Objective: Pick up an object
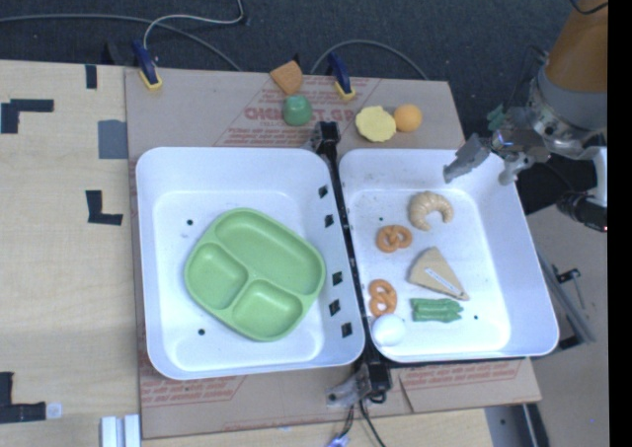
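Observation:
The right bin (513, 267) holds a tan croissant (432, 208), two orange pretzels (393, 238) (381, 295), a beige sandwich wedge (437, 274), a green pea pod (435, 311) and a white egg (388, 330). My gripper (487, 167) hangs over the bin's far right corner, above and to the right of the croissant. It is open, its two grey fingers spread apart with nothing between them.
A green divided plate (255, 272) lies in the left bin (158, 238). Behind the bins, on the cardboard, sit an orange block (287, 76), a green ball (296, 111), a yellow lemon (375, 123) and an orange (407, 118). Blue clamps and cables run along the back.

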Tool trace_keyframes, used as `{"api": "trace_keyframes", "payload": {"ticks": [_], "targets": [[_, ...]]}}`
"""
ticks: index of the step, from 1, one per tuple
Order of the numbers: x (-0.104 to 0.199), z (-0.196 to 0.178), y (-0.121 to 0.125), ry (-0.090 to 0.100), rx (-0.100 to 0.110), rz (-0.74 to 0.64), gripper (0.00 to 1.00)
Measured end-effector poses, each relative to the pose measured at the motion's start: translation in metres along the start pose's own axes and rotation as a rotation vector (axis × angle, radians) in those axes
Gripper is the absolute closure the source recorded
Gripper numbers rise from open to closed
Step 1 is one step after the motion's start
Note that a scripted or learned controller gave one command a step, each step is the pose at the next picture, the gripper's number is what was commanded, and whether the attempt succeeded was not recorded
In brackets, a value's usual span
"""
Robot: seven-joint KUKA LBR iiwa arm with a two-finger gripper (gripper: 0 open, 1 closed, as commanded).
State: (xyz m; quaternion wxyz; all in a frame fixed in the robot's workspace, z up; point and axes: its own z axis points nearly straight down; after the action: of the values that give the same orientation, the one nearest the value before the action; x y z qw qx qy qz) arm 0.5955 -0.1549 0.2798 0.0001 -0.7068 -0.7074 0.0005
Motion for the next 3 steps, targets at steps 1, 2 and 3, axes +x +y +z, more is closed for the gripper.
{"api": "trace_keyframes", "payload": {"ticks": [1, 2, 3], "targets": [[0.042, 0.1, 0.005, 0.002, 0.004, -0.001, 0.0], [0.062, 0.157, -0.007, 0.001, 0.003, 0.0, 0.0], [0.056, 0.194, 0.013, 0.0, -0.002, -0.001, 0.0]]}}
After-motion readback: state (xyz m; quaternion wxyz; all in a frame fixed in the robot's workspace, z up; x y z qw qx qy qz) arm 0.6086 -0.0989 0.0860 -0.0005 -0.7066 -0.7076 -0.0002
